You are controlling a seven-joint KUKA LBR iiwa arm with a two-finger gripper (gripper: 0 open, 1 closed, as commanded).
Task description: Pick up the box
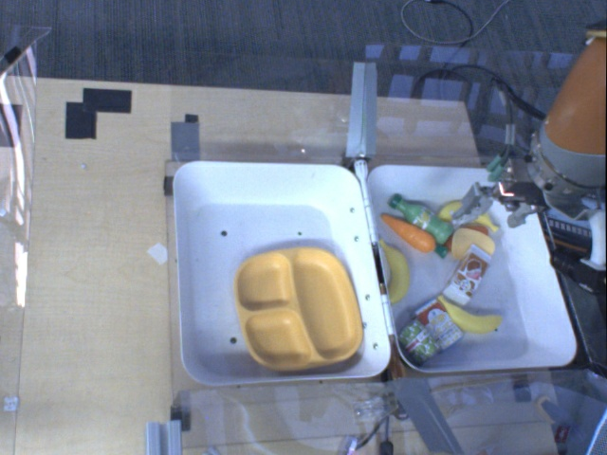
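The box (430, 329) lies at the right bin's (560, 344) front-left corner; we judge it light, stiff and perhaps glossy, best pinched across its narrow sides. The gripper (479, 200) hangs open, holding nothing.

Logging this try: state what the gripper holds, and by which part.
Nothing is seen held. The gripper hovers over the right bin, and the box lies apart near its front edge.

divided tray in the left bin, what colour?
Yellow, a mustard shade, all over. The divided tray sits in the left bin, seen clearly in the camera view.
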